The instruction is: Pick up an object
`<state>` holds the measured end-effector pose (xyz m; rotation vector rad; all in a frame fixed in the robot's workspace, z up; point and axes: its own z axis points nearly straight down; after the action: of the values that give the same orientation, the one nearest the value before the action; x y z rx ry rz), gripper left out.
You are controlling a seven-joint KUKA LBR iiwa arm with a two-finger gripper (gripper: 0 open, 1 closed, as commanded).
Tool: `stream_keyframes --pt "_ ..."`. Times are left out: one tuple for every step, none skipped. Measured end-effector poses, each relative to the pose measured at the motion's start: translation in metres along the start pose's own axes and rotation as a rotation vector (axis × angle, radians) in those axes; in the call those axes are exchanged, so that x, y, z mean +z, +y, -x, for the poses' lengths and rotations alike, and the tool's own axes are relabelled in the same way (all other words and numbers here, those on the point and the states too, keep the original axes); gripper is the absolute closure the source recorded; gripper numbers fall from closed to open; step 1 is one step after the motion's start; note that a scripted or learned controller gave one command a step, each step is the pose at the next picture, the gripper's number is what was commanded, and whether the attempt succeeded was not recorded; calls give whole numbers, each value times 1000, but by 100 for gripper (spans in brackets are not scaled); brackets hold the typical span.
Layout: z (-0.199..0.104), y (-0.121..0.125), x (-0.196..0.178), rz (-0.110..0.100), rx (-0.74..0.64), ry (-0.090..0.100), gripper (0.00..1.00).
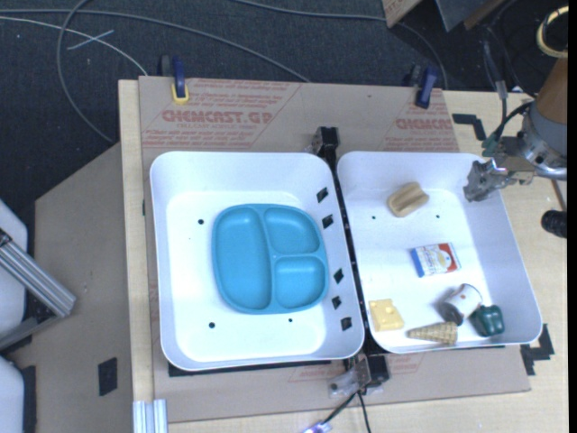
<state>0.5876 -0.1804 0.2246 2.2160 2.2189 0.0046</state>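
The right bin (pixel 505 242) holds several small objects. A tan bread roll (pixel 407 198) lies near its back, and a blue, white and red small box (pixel 435 259) sits in the middle. Along the front are a yellow cheese piece (pixel 386 314), a waffle cone (pixel 434 334), a grey and white piece (pixel 456 303) and a dark green object (pixel 489 320). My gripper (pixel 480 183) hangs over the bin's back right rim, to the right of the bread roll and apart from it. Nothing shows in its grasp.
The left bin (pixel 180 242) holds a blue divided plate (pixel 270 257). A black clip strip (pixel 332 242) runs between the bins. Clamps (pixel 179 81) (pixel 425 87) grip the cardboard base at the back. Cables trail over the dark floor beyond.
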Motion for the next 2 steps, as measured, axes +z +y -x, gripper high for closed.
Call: stream_keyframes --pt "-49 10 -1 -4 -4 3 100" --pt "-101 12 8 -8 -5 5 100"
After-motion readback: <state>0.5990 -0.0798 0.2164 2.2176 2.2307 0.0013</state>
